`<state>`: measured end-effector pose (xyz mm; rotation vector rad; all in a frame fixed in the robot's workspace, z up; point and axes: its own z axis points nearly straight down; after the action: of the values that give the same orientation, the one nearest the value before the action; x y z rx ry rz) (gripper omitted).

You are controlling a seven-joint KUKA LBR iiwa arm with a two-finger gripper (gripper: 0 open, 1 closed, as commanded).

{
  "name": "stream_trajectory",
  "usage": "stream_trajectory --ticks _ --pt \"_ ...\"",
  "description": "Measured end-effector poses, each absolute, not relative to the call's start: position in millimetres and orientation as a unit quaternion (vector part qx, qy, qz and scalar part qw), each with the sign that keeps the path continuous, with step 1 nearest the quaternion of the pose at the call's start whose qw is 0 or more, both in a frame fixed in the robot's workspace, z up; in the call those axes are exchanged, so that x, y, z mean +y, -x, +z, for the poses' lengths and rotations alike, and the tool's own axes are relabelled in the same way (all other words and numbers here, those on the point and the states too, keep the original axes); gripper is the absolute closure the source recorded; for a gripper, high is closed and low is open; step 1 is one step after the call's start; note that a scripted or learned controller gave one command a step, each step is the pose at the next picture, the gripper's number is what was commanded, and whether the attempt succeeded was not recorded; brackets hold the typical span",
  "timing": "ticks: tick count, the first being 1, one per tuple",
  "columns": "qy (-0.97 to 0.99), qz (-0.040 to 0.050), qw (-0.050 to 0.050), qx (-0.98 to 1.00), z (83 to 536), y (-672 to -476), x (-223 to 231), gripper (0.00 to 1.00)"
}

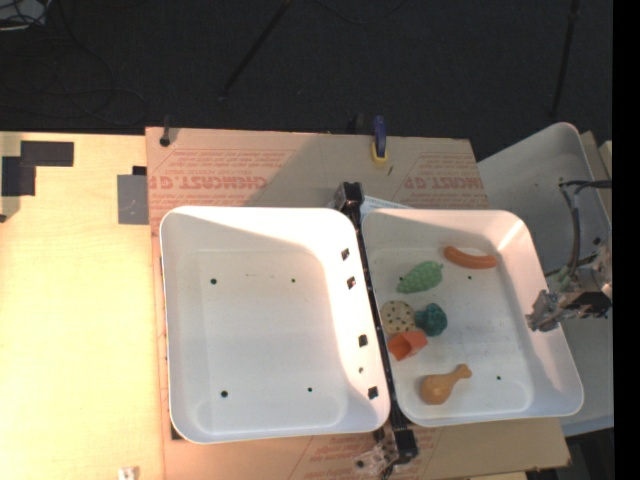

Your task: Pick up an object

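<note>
Several small objects lie in the right bin (520, 230): an orange sausage (470, 257), a green bumpy piece (420, 276), a teal lump (432, 319), a round beige dotted disc (397, 316), an orange-red block (407, 345) and a tan drumstick (443, 384). My gripper (552, 314) sits at the right rim of that bin, level with the teal lump and well to the right of all the objects. It is small and partly cut off in the view. Nothing shows between it and the objects.
The left bin (190, 268) stands beside the right one, with a black divider (362, 298) where they meet. Both rest on a cardboard sheet (250, 173) on the pale wooden bench (70, 308). A white curved cover (545, 163) rises at the far right.
</note>
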<state>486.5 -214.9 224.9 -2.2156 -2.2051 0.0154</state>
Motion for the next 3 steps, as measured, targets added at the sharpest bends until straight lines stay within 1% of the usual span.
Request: stream_trajectory --ticks 1,2,3 --pt "0.705 -0.0024 -0.001 -0.71 311 -479.3 -140 1.0" --pt "0.707 0.0048 0.009 -0.707 135 -471.1 -138 1.0" --pt "0.706 -0.0047 -0.006 -0.708 340 -478.1 -120 1.0"
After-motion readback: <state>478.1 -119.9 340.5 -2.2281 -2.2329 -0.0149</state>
